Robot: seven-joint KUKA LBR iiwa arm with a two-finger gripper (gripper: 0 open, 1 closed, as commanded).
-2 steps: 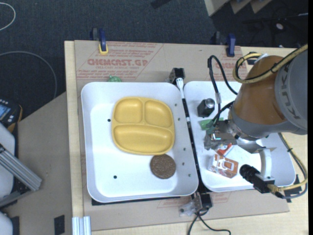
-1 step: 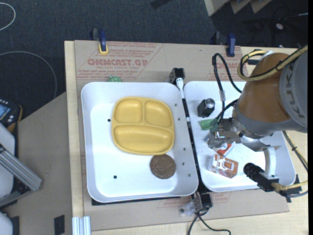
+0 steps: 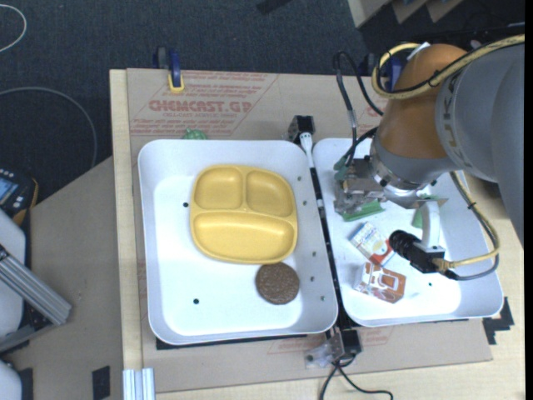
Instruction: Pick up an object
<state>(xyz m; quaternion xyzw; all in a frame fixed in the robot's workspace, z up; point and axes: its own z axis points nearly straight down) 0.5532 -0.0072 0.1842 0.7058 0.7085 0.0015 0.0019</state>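
My gripper (image 3: 356, 198) hangs low over the upper left part of the right bin (image 3: 475, 302), under the orange band of the arm. Just beneath it lies a green item (image 3: 369, 212), partly hidden by the gripper. A small white and red packet (image 3: 367, 239) rests a little below that. Further toward the front lies a clear wrapper with red print (image 3: 381, 282). A white and green object (image 3: 428, 223) sits to the right, half covered by the arm.
The left bin (image 3: 158, 223) holds a yellow divided tray (image 3: 243, 212) and a brown round cookie (image 3: 277, 282). A black cable connector (image 3: 410, 249) dangles over the right bin. The bins sit on a cardboard sheet (image 3: 208, 98); a blue and yellow clamp (image 3: 174, 69) grips its far edge.
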